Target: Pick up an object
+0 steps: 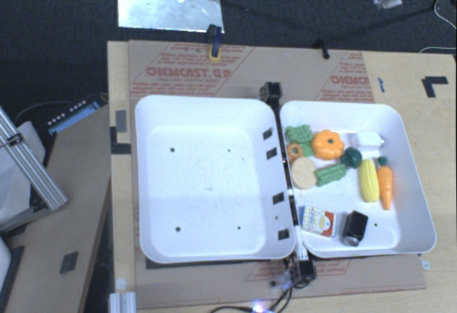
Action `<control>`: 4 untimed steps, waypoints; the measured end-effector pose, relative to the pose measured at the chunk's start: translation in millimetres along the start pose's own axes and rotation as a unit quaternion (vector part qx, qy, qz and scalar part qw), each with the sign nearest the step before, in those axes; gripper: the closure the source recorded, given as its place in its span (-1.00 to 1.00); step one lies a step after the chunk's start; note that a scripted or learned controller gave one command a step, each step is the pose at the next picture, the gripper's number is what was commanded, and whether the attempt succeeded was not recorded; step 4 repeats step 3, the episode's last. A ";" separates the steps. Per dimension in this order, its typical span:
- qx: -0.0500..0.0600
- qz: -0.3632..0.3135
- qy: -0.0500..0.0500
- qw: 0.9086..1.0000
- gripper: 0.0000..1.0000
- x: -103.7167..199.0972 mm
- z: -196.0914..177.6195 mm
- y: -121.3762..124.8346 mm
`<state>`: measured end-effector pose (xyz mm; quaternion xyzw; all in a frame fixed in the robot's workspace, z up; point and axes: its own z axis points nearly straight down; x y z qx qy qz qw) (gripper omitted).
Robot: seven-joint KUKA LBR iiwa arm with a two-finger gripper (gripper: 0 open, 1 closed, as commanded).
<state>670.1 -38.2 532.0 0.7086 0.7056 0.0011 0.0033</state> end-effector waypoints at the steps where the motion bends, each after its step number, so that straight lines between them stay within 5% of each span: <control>1: 0.002 0.001 0.000 1.000 1.00 -75.1 20.7 -5.7; 2: 0.002 0.000 0.000 1.000 1.00 -149.1 41.7 -1.8; 3: 0.005 -0.007 0.003 1.000 1.00 -52.8 125.8 -2.0; 4: 0.005 -0.007 0.003 1.000 1.00 -52.8 125.8 -2.0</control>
